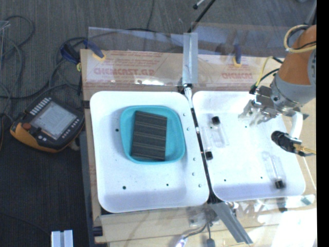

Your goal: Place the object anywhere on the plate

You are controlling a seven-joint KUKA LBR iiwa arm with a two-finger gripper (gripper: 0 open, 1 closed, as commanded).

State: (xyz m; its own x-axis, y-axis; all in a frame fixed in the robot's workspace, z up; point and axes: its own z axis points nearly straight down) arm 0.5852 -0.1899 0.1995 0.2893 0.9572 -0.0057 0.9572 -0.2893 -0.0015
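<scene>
A teal plate [176, 147] lies in the left white bin [146, 194]. A dark grey, ridged rectangular block [149, 135] rests flat on the plate's middle, slightly tilted. My gripper [255, 113] hangs over the upper right part of the right bin [241, 179], far from the plate. Its pale fingers [247, 111] are spread open with nothing between them. The grey wrist with the orange band [300, 60] rises behind it at the right edge.
In the right bin lie two clear tubes with black caps [217, 130] [274, 172] and a small black piece [208, 155]. A black and yellow fitting [285, 141] hangs near the arm. A clear wall [154, 40] stands behind both bins. A pendant [49, 122] lies on the floor at left.
</scene>
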